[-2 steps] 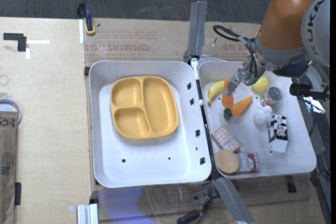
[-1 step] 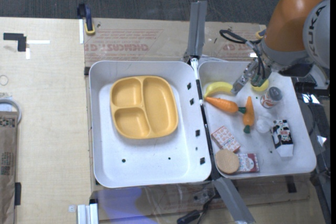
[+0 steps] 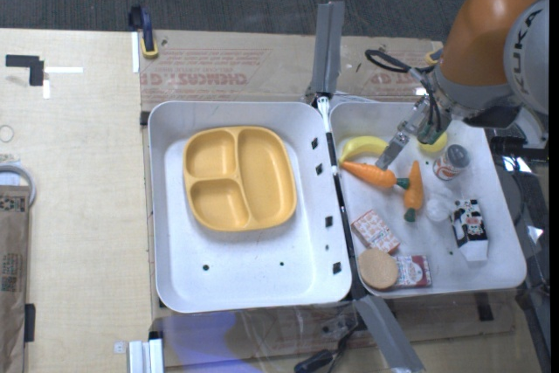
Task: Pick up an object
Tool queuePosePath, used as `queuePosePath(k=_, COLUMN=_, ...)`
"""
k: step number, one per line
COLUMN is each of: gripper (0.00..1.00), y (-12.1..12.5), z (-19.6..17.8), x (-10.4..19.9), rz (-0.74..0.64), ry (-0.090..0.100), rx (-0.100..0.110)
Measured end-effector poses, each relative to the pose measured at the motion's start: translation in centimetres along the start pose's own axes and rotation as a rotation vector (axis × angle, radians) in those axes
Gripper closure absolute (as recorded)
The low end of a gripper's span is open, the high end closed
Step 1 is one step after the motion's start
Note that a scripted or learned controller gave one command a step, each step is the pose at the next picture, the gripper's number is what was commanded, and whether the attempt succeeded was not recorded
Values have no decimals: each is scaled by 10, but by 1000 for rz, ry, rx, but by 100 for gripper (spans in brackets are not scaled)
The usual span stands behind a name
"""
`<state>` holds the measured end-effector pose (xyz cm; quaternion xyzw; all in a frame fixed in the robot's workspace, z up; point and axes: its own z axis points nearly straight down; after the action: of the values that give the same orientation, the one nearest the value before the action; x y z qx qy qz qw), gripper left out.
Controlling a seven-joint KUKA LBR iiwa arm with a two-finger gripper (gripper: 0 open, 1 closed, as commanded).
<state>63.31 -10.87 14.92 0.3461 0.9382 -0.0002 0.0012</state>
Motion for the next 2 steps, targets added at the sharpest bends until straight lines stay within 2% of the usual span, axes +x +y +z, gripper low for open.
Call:
queuePosePath(k=1, gripper=0, y=-28, z=58, x=28, rz=-96, ry=2, rx=0)
queuePosePath(k=2, gripper=0, y=-30, z=-6, x=58, rz=224, ry=1, rx=0)
